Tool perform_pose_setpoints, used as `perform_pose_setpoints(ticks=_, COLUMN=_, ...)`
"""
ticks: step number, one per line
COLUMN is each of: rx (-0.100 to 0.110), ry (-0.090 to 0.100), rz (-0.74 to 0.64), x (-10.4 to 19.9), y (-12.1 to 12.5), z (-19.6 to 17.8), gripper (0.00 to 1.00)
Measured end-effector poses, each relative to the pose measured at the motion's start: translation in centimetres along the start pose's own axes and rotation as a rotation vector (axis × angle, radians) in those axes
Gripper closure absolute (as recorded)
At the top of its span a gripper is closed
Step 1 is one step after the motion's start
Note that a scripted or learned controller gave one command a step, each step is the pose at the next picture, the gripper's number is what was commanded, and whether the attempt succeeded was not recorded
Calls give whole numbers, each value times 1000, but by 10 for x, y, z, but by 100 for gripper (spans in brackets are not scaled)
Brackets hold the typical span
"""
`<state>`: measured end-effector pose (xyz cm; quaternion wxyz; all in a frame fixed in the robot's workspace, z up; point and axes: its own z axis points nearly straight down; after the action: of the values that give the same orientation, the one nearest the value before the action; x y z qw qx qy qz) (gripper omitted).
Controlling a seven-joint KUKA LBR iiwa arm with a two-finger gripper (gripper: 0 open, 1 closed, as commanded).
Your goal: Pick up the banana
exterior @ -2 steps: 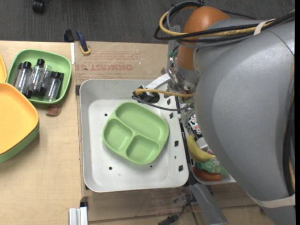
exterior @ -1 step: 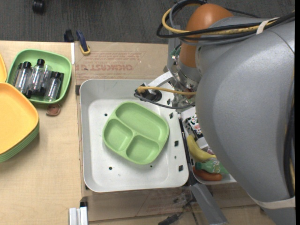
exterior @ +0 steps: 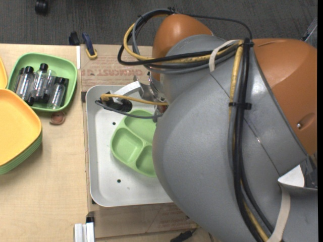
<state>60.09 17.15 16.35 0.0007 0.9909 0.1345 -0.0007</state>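
Observation:
My grey arm with its orange band (exterior: pixel 227 110) reaches in from the right and covers most of the view. Its wrist and gripper (exterior: pixel 151 96) hang low over the back of the white bin (exterior: pixel 101 185), just above the far edge of a green divided tray (exterior: pixel 130 147) lying in that bin. The arm's bulk hides the right part of the bin and whatever lies there.
On the wooden bench at left stand a green dish (exterior: pixel 43 82) holding several dark-capped vials and a stack of yellow plates (exterior: pixel 15 130). A small brown piece (exterior: pixel 58 118) lies between them. Behind the bin is brown cardboard (exterior: pixel 108 67) with a blue-handled tool (exterior: pixel 89 45) at its edge.

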Motion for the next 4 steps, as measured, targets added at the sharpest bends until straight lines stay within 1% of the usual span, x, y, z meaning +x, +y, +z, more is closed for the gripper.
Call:
perform_pose_setpoints(ticks=1, rx=-1, ry=0, rz=76, x=17, y=-48, z=-53, gripper=100)
perform_pose_setpoints(ticks=2, rx=-1, ry=-3, rz=-5, x=14, y=20, z=-44, gripper=100)
perform_pose_setpoints(ticks=3, rx=-1, ry=-2, rz=-83, x=23, y=-20, z=-82, gripper=100)
perform_pose_setpoints(ticks=4, rx=0, ry=0, rz=-41, x=37, y=-47, z=-74, gripper=100)
